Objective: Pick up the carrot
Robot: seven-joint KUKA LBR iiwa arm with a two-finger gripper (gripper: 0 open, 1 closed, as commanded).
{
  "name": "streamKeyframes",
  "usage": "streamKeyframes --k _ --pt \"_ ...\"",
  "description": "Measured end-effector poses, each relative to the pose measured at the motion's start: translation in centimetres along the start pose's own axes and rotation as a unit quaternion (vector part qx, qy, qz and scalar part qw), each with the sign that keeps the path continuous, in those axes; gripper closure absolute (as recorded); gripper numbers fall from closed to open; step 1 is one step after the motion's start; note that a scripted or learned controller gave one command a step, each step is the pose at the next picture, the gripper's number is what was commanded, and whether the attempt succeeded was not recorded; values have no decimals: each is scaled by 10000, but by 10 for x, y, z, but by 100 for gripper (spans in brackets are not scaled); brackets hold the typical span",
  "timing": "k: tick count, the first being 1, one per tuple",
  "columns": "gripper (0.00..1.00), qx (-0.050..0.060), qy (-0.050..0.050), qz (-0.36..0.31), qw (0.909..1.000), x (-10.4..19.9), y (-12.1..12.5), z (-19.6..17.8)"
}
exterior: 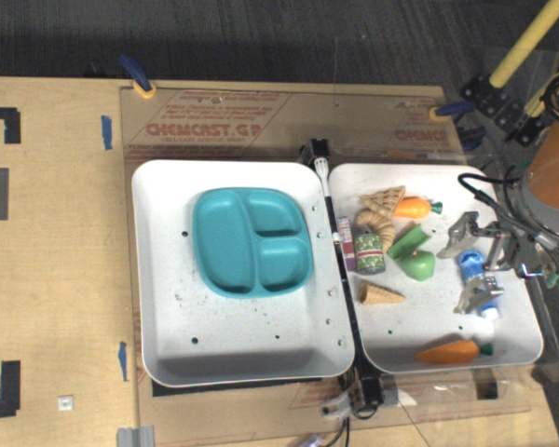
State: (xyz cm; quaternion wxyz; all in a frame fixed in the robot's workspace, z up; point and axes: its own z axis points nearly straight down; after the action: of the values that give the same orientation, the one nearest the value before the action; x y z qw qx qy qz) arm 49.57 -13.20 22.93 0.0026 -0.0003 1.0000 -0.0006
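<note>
The right bin (526, 343) on the table (56, 250) carries the pincer (473, 264), fingers spread and gripping nothing, above a carrot (447, 350) lying near the front wall, long axis left-right, green stem end pointing right; a second carrot (413, 208) lies near the rear wall.

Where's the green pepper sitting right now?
In the right bin, middle: green pepper sits left of the gripper, right of the small can.

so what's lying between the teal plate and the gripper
In the camera view, between the teal plate and the gripper lie the bins' shared rims, a small can, a green pepper and a waffle cone, all in the right bin.
</note>
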Motion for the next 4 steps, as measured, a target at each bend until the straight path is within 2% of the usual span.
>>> streamKeyframes --k 1,2,3,4 --pt "0 -17 37 -181 9998 13 -3 88" --pt "0 -8 -19 1486 9889 10 41 42" --pt "0 -7 -6 1439 9896 -86 37 59" --pt "0 31 -24 647 9979 -157 30 134"
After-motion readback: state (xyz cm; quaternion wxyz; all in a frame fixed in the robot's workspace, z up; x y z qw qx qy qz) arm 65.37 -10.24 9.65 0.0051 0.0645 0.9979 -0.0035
